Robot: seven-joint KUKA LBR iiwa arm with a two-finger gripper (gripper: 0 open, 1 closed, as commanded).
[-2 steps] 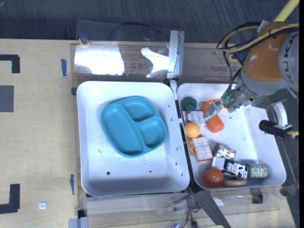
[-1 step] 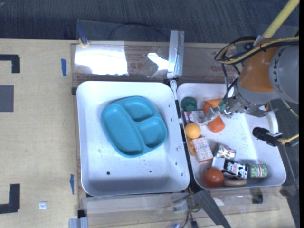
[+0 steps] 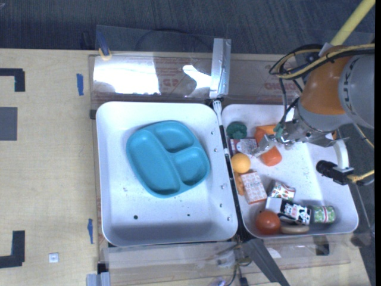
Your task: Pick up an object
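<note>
Gripper [image 3: 278, 137] hung low beside the orange block [image 3: 271, 156]; we could not tell its finger state, so centring over it before closing seemed wise.

Printed small cartons [image 3: 252, 186] in right bin [image 3: 333, 186]: lettering possibly present, too blurred; nothing legible.

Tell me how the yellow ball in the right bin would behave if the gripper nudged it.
The yellow ball looks round and smooth, so it would probably roll rather than slide. It sits by the bin's left wall and a printed carton, which may stop it quickly. It looks like light toy fruit.
</note>
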